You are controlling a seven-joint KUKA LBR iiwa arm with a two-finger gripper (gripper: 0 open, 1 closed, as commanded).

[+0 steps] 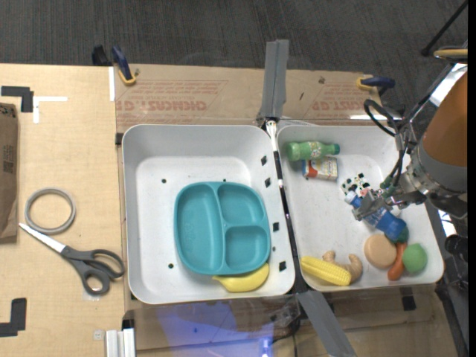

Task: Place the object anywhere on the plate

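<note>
Left on the bench: scissors (pixel 82 261) lying flat, tape roll (pixel 50 210) just above, brown bag (pixel 8 171) at the edge. Along the cardboard's top edge, two clamps (pixel 123 65) (pixel 376 84), with a grey strip (pixel 274 78) running down to the seam between the two bins (pixel 141 199) (pixel 320 233). In the right bin, a green bottle (pixel 312 151) near the top, corn (pixel 325 271) at the bottom rim, a carrot (pixel 397 262) beside a green ball (pixel 414 257).
</note>
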